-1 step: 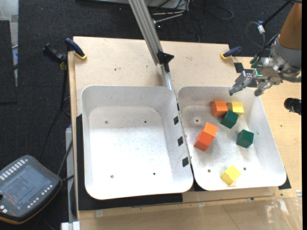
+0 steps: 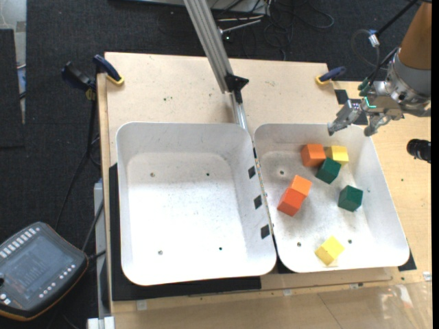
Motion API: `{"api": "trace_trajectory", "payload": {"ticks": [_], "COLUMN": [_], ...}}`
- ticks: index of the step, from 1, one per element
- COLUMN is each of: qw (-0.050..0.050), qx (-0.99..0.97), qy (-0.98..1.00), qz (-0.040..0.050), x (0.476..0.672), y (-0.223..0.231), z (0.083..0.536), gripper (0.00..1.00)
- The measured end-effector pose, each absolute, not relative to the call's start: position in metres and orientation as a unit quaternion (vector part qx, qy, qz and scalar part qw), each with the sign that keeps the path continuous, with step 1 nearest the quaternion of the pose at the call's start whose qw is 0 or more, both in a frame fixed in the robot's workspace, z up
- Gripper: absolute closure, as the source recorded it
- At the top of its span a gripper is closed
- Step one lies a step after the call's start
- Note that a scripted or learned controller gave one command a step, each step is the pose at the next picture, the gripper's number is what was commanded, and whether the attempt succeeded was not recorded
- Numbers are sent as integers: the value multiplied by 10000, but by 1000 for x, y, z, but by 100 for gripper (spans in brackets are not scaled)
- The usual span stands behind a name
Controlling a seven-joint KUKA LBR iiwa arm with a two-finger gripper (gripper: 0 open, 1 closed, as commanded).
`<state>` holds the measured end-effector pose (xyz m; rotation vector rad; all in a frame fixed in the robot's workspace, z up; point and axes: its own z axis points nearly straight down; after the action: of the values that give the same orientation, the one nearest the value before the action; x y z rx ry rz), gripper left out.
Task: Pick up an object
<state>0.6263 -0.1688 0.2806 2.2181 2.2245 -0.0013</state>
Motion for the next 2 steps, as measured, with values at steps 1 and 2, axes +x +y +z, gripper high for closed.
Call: {"api": "trace_trajectory", "payload": {"ticks": [1, 2], "qw": [-10, -17], "qx": [7059, 7061], "qy": [7083, 7081], "qz": [-13, -14], "x": [635, 635], "y": [-166, -157], "z": [232, 184], "gripper": [0, 0]}}
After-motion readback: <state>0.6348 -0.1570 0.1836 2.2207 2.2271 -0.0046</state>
